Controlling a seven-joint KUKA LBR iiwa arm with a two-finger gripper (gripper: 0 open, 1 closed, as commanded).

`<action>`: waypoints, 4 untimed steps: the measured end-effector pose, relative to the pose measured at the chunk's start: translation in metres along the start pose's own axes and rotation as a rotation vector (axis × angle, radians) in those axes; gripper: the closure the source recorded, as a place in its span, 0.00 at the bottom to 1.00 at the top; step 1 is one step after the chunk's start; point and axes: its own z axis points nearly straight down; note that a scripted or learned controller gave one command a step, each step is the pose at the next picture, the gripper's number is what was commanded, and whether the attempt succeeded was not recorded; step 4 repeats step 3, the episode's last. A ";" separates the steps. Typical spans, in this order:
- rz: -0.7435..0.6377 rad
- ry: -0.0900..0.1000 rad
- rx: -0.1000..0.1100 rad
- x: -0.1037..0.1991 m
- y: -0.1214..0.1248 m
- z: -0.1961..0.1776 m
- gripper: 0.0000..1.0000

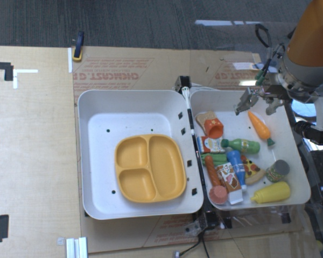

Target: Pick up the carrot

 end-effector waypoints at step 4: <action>-0.069 0.003 -0.004 -0.121 0.050 0.181 1.00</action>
